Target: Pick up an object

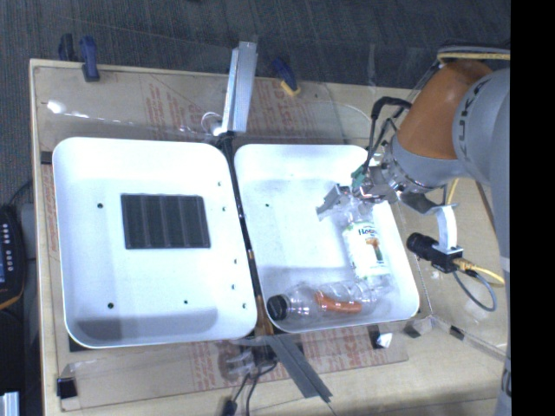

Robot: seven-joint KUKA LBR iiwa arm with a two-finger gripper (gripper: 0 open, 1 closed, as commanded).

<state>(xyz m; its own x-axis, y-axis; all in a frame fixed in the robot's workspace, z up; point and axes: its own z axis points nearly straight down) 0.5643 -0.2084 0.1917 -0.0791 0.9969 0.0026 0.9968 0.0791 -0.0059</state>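
In the right bin (286, 167) a clear plastic bottle (367, 250) with a white label lies along the right wall. A second clear bottle (328, 302) with a black cap lies along the front wall, with something orange inside it. My gripper (340, 199) hangs low in the right bin's back right part, right at the top end of the labelled bottle. The grey arm with its orange band (438, 115) comes in from the right. Nothing is visibly lifted. A dark ribbed rectangular block (165, 221) lies flat in the left bin (87, 293).
A metal bar (240, 85) stands at the back where the two bins meet. Blue clamps (87, 55) grip the bench's far edge. A black connector and cables (447, 254) hang just outside the right bin's right wall.
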